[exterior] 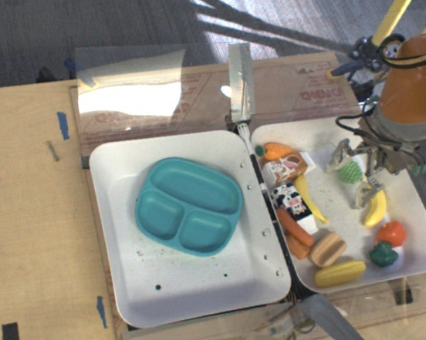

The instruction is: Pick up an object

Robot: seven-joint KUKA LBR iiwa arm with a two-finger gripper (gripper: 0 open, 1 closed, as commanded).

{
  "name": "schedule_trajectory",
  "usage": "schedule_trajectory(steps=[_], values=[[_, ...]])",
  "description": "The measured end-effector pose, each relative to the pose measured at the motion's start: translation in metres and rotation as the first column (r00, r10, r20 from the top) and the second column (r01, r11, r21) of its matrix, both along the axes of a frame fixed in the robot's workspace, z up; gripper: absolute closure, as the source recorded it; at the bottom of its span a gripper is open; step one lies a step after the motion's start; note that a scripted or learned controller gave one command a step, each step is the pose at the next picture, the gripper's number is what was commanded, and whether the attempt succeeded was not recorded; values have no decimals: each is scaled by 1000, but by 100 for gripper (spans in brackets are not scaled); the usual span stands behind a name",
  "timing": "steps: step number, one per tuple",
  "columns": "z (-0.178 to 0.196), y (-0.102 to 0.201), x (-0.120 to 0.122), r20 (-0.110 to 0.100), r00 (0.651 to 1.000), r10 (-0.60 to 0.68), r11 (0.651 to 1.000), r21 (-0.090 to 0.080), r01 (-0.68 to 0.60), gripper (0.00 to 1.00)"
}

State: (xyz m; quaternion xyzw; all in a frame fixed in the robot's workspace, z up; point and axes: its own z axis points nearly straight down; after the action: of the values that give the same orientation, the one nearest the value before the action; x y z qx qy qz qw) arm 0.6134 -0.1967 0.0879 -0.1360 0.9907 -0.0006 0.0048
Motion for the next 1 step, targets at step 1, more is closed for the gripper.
schedule_trajectory(steps=[1], values=[[-1, -22, 18, 1, 979, 204, 979, 5, -204, 0]])
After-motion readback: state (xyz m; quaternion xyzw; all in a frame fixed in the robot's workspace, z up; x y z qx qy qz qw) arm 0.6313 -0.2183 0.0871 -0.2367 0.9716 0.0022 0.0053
